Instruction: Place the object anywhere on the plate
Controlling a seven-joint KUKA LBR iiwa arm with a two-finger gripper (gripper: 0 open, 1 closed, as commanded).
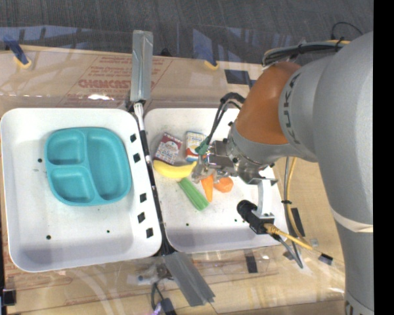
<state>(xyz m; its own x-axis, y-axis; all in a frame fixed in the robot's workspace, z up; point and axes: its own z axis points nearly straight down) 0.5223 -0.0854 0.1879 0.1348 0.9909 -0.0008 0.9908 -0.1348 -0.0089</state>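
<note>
Hovering low in right bin (184,241): gripper (209,166), finger state impossible to tell, just above banana (173,170), carrot (207,189), green stick (193,193). Sitting in left bin (26,241): teal plate (87,165).

Two white bins (26,241), one teal plate (88,165), one banana (173,170).

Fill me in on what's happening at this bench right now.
A grey robot arm reaches in over the right bin, its hand low among a cluster of toy food: a banana, a green stick, a carrot, an orange piece and two small packets. Nothing is visibly gripped. The teal divided plate sits in the left bin with no food on it, so the placing is not yet done.
</note>
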